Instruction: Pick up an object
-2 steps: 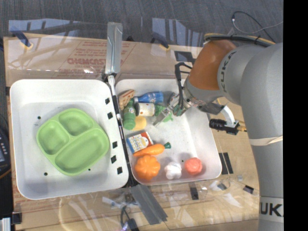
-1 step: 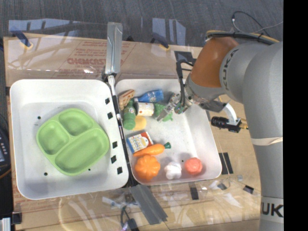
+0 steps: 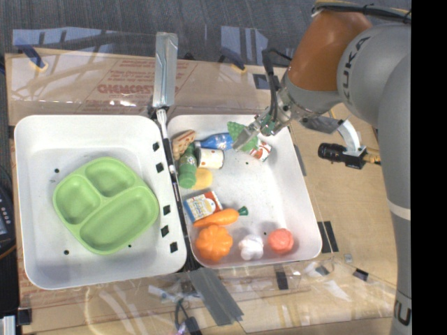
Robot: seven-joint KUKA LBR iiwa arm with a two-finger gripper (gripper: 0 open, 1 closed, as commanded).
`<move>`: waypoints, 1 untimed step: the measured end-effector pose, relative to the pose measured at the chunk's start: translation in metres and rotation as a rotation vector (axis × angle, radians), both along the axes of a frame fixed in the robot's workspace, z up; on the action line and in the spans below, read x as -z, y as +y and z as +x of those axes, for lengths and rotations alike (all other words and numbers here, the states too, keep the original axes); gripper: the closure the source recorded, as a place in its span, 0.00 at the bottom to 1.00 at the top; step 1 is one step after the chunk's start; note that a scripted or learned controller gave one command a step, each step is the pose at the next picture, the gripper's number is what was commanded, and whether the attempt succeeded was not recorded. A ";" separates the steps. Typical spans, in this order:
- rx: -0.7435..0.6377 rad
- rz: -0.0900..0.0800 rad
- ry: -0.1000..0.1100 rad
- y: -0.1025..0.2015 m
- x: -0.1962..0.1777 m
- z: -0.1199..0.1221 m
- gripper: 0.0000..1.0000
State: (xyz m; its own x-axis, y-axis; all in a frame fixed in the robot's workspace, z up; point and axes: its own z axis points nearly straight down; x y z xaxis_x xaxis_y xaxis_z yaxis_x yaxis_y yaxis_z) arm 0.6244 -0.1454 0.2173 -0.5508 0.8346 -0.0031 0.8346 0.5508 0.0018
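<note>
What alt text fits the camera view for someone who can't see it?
The grey arm's end effector reaches from the right into the back of the right bin, among toy foods including a carrot, a small pumpkin and a tomato. The left bin holds a green divided plate.

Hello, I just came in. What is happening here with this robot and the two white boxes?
A grey robot arm reaches in from the right, and its gripper is low over the far end of the right bin, near a small red and white item and a green item. This bin holds toy food: a carrot, a small pumpkin, a green bottle. The left bin holds a green divided plate. Whether it grips anything is unclear.
</note>
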 end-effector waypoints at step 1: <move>0.078 0.002 0.004 0.080 0.010 0.033 1.00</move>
